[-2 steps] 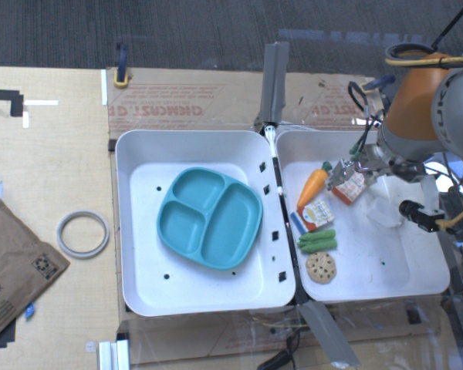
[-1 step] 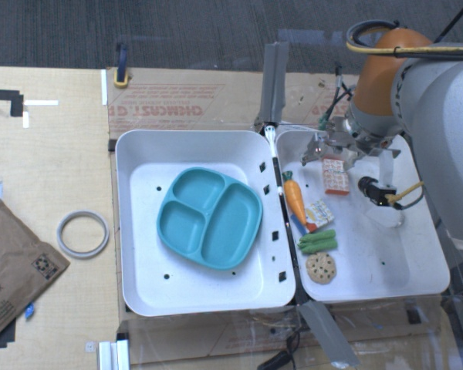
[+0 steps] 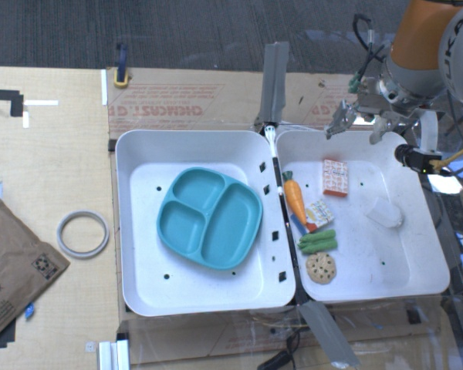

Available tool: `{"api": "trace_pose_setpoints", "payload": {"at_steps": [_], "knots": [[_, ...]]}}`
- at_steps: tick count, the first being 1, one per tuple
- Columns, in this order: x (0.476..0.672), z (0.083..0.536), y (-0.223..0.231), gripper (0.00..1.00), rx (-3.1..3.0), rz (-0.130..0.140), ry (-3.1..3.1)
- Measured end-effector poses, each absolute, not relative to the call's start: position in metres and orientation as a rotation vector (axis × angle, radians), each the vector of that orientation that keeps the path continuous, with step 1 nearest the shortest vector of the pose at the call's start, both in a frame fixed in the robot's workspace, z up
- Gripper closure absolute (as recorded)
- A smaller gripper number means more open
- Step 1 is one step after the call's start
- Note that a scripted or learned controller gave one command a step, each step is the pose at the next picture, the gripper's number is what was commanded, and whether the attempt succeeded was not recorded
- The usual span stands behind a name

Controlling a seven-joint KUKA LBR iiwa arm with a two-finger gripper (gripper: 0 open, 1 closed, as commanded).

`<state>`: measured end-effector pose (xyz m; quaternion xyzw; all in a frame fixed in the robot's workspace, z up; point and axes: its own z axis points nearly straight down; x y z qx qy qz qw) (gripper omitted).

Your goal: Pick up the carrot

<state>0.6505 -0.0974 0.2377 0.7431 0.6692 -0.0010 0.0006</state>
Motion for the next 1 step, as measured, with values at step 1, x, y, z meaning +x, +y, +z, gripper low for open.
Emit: {"api": "trace_pose_setpoints", "payload": {"at_steps": [1], "knots": [[0.6509,0.2459,-0.0975,1.00,2.330,-0.008,2.104]]}}
